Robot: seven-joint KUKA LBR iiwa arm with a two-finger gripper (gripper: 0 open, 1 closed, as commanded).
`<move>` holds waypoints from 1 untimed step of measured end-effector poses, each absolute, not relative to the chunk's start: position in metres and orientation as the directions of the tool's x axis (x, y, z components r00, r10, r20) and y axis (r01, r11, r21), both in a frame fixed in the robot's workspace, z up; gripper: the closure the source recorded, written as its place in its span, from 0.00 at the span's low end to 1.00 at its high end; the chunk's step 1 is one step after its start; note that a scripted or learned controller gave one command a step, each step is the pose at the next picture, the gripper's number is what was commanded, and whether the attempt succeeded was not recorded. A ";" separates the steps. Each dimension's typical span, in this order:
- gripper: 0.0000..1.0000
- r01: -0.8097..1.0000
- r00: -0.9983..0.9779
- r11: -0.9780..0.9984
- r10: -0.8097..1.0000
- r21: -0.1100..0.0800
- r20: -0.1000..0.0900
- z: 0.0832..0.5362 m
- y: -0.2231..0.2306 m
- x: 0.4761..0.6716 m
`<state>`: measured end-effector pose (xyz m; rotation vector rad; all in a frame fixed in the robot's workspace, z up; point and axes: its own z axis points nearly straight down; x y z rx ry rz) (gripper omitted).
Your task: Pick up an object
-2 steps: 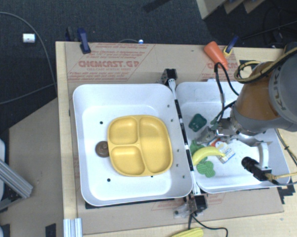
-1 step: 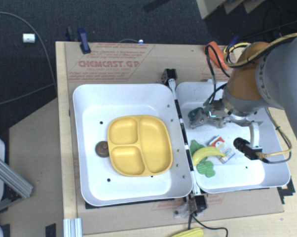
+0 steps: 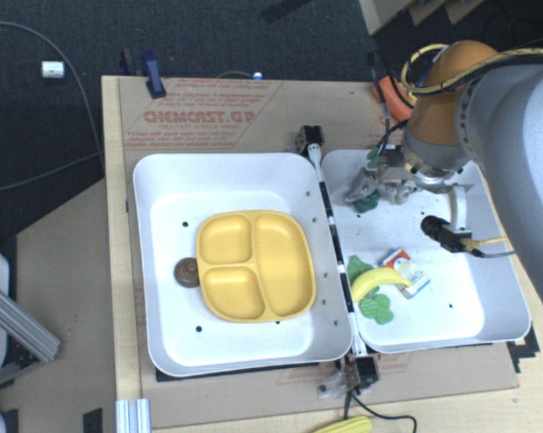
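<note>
Banana (image 3: pixel 380 280) lies in the right bin (image 3: pixel 488 318) beside green pieces; our tool (image 3: pixel 369 192) hovers at the far left corner, its grip state indiscernible.

I could not tell the gripper's (image 3: pixel 369 194) grip; the yellow tray (image 3: pixel 255 266) half hid a brown object (image 3: pixel 187 272).

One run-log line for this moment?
gripper: over right bin far end | grasp: unclear | banana: in right bin | yellow plate: left bin
</note>
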<state>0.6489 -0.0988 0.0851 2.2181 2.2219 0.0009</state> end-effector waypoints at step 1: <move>1.00 1.000 -0.002 0.002 1.000 0.004 -0.003 0.095 -0.099 0.649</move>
